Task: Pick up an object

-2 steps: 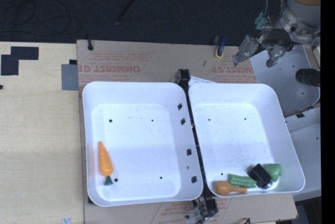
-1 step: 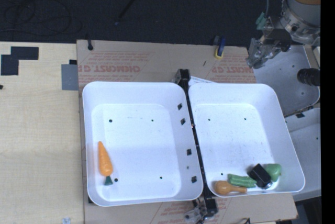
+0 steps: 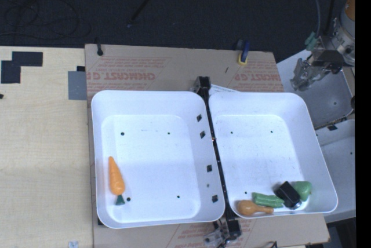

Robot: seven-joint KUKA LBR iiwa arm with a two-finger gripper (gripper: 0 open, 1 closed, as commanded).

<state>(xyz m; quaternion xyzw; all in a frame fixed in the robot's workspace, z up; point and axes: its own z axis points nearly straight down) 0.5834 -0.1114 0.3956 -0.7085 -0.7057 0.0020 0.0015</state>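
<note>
Beyond the right bin's far corner: gripper (image 3: 305,74) hung above the worktop's edge, whether wide or narrow, I could not tell.
Left bin (image 3: 145,103): carrot (image 3: 116,177) near front left corner.
Right bin (image 3: 261,103): black block (image 3: 288,194), green piece (image 3: 267,200), orange piece (image 3: 253,208) clustered along front edge.

Both bins (image 3: 261,108), below-left of the metallic claw (image 3: 307,74): smooth glossy white plastic. Under them, matt brown cardboard (image 3: 174,70). Counter (image 3: 40,148): pale wood-grain, matt.
</note>
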